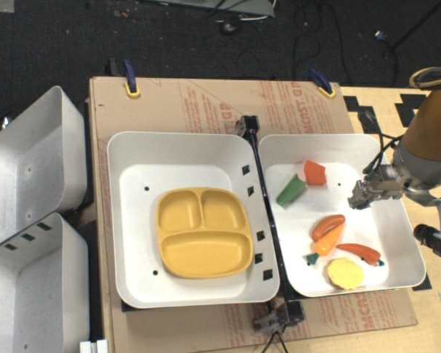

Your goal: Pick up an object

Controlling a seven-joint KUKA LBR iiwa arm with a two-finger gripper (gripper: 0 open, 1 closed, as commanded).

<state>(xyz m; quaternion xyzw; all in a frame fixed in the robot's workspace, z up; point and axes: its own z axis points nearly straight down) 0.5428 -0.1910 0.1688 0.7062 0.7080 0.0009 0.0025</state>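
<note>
My hand (359,197) hangs over the right white bin (408,234); I cannot tell its opening. The nearest pick, an orange plastic carrot (328,233), lies down-left of it, long axis slanting toward the hand.

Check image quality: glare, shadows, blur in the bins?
Camera view: even overhead light, no harsh glare on the white bins; soft shadows under the yellow plate and toy food; gripper slightly soft and dark; floor above underexposed.

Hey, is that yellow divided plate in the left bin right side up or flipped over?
Right side up: the yellow divided plate shows its three hollow compartments facing upward.
</note>
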